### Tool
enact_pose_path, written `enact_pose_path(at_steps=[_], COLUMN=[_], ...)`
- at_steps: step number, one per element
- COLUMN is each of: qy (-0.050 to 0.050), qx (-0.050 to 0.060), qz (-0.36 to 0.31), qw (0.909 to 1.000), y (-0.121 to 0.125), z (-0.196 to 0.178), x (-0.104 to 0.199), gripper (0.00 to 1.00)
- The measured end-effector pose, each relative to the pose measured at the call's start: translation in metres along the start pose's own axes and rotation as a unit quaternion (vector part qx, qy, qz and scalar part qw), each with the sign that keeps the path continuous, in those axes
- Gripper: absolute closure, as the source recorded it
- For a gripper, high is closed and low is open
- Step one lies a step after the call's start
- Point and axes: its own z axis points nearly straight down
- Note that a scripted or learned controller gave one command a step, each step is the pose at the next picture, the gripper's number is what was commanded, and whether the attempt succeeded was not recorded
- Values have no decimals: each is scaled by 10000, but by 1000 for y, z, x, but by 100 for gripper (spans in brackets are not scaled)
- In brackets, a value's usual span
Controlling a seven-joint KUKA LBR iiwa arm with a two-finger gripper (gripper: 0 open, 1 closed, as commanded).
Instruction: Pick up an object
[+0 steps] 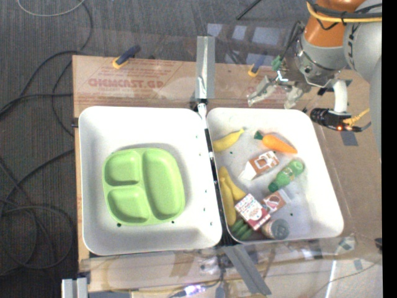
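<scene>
Hovering fingers (276, 92) spread, bare, above the right bin (322, 166)

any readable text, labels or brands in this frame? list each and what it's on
"CHEMCAST GP", faint red print, partly blurred so the reading is uncertain: on the brown board behind the left bin.
Small carton in the right bin: printed front, too small to read.
Red-and-white box: printing too small to read.
Green bottle: label unreadable.

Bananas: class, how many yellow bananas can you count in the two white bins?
2, both in the right bin: one banana at its upper-left corner, the other banana along its left wall. The piled items may hide more.
</scene>
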Motion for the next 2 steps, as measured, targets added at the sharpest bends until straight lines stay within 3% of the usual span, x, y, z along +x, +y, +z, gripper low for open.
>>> enact_pose_path(at_steps=[1,2], qy=[-13,-15], qx=[-13,-55], qz=[-762,-1077], qw=[9971,9942], y=[1,-76], z=[168,173], x=[-34,-98], gripper=[0,0])
